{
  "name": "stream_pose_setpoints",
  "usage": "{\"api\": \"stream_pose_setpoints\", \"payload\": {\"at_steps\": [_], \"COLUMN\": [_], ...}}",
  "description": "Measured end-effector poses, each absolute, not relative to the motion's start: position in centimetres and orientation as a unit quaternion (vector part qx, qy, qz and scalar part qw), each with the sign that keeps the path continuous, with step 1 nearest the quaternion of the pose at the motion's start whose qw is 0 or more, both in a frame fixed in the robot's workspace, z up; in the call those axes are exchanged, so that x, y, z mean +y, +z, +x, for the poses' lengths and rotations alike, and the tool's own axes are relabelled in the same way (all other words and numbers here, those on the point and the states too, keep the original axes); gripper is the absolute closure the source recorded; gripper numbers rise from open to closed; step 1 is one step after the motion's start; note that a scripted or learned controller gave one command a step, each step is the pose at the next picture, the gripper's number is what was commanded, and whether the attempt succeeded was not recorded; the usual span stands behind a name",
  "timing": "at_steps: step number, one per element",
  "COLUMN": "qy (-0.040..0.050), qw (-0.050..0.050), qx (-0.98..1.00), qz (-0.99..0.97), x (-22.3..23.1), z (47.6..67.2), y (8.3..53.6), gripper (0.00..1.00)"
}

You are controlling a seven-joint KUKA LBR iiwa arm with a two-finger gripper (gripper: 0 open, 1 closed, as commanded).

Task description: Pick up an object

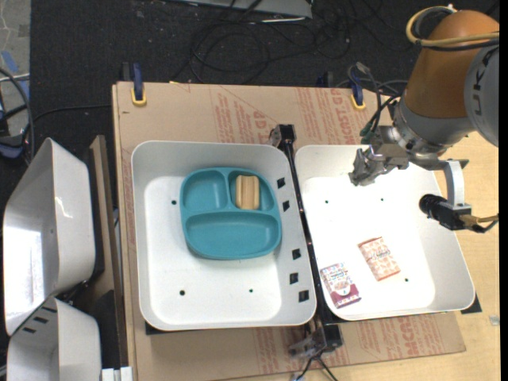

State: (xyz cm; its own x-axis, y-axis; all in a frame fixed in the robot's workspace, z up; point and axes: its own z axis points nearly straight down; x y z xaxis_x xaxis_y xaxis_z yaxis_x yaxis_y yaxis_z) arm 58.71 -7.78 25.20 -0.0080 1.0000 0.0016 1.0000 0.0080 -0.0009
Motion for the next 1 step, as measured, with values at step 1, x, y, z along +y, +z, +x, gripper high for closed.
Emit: {"api": "stream_pose_setpoints", "payload": {"at_steps": [1], "qy": [-0.0003], "qw": [0.001], "qx": [-0.710], "qz": [-0.704], "x": [-2.11], "z": [58.94], "y": [23.74], "gripper": [1.00]}}
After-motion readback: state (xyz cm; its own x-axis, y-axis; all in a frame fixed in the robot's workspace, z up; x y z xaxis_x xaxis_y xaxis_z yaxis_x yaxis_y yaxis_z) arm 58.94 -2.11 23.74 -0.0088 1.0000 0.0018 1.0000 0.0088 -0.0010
